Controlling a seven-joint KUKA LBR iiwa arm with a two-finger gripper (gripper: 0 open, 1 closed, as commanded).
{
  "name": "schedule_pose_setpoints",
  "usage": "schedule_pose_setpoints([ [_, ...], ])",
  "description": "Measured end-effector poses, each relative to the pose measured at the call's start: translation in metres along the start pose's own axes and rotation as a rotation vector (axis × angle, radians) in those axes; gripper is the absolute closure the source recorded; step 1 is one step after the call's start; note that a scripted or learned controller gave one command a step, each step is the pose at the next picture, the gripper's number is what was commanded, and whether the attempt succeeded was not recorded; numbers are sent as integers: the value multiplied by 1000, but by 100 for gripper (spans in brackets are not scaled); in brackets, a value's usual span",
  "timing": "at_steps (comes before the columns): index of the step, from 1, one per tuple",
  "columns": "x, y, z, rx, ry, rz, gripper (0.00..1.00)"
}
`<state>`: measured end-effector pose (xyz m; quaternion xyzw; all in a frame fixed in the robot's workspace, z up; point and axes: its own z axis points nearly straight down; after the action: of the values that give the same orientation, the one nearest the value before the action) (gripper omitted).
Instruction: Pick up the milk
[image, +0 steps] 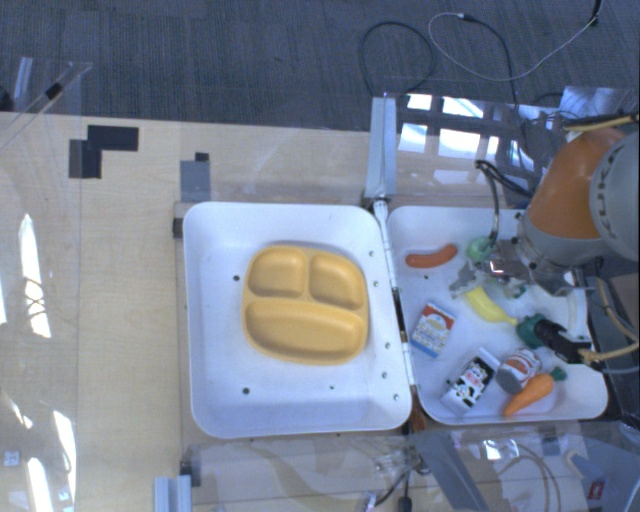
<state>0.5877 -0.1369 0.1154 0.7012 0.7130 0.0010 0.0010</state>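
Grey metal of the gripper, low over the far half of the right bin, just above the yellow banana. Too blurred and cluttered there to tell whether spread or closed; nothing seen held. Behind it, the orange band and grey arm, reaching in across the bin's right edge.

White with black cow patches: the milk, a small boxy carton. Lies flat near the right bin's near edge, roughly midway along it, well apart from the gripper. Long axis on a slant, one end toward the near-left corner, the other toward the far-right. Hard to tell which end is the top.

Just beside its far-right end, a grey and red can, and next to that an orange carrot by the near-right corner. Toward the left edge, a red, white and blue box. By the far edge, a red sausage.

In the left bin, a yellow divided tray at the centre.
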Motion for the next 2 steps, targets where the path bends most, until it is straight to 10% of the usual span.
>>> schedule_pose_setpoints([
  [1, 48, -50, 26, -12, -1, 105, 0],
  [2, 26, -99, 17, -2, 0, -92, 0],
])
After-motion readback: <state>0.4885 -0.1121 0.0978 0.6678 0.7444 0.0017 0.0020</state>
